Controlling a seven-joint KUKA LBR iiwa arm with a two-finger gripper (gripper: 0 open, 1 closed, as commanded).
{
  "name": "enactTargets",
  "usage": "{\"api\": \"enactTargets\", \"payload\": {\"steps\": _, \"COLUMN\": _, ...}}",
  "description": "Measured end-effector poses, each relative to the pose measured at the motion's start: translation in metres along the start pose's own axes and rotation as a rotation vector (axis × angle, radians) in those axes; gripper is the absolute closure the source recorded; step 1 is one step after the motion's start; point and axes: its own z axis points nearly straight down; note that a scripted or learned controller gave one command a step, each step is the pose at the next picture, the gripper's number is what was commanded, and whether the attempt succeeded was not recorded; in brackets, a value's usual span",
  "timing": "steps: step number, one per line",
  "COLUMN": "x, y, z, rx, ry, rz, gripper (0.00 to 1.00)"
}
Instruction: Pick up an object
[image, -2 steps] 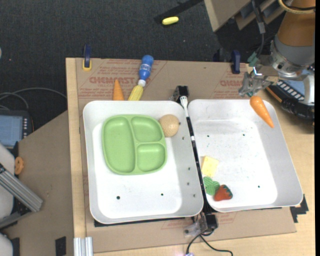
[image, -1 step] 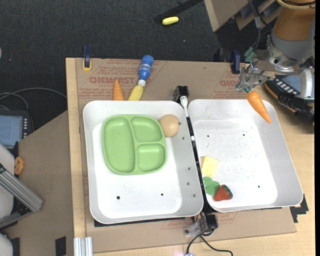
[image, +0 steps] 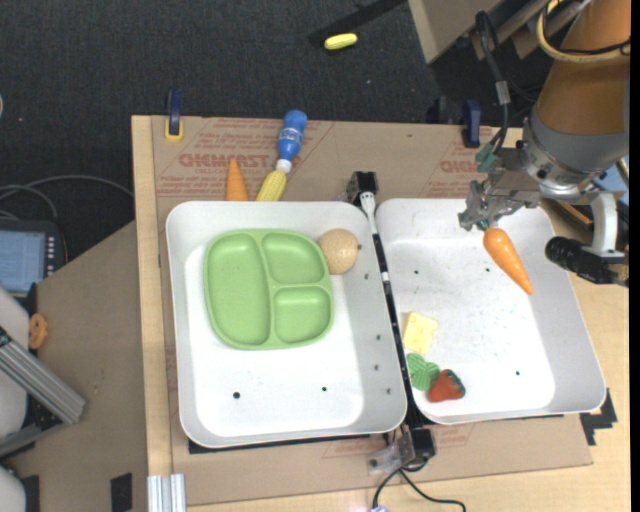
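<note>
The grey arm with its orange band (image: 585, 60) fills the upper right of the frame, reaching down over the far edge of the right-hand shallow white plastic bin (image: 560, 330). Left of it lies the matching left-hand white bin (image: 200, 400), both resting on a brown cardboard-covered bench top (image: 330, 150).

In the left bin, toward the upper middle of the frame, sits a pale green moulded plastic tray with three compartments (image: 268, 288), smooth and glossy, and touching its upper right corner is a round beige ball-like object (image: 339, 250).

The two-finger gripper (image: 482, 213) hangs at the upper left of the right bin. Its dark fingers are too small and cluttered to read, so I cannot tell how wide it stands, and nothing is plainly seen between them. Just beside it, to its lower right, lies an orange tapered plastic carrot (image: 508, 259), slanting down toward the right.

Lower in that bin, near its left wall, are a pale yellow flat wedge like a cheese slice (image: 419, 331), a green knobbly plastic vegetable (image: 423, 374) and a red plastic strawberry (image: 448, 386), the last two touching.

The step in hand looks like the approach to the carrot. The next move likely calls for centring over its thicker end, aligning the fingers across its slant, and descending; its smooth taper may slip.
</note>
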Motion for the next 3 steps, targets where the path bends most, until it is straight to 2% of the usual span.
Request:
{"api": "enactTargets", "payload": {"steps": 1, "x": -0.086, "y": -0.022, "z": -0.042, "rx": -0.012, "ry": -0.008, "rz": 0.01, "gripper": 1.0}}
{"api": "enactTargets", "payload": {"steps": 2, "x": 0.023, "y": -0.034, "z": -0.009, "rx": 0.001, "ry": 0.004, "rz": -0.008, "gripper": 1.0}}
{"api": "enactTargets", "payload": {"steps": 3, "x": -0.038, "y": 0.0, "z": 0.045, "rx": 0.001, "ry": -0.002, "rz": 0.006, "gripper": 1.0}}
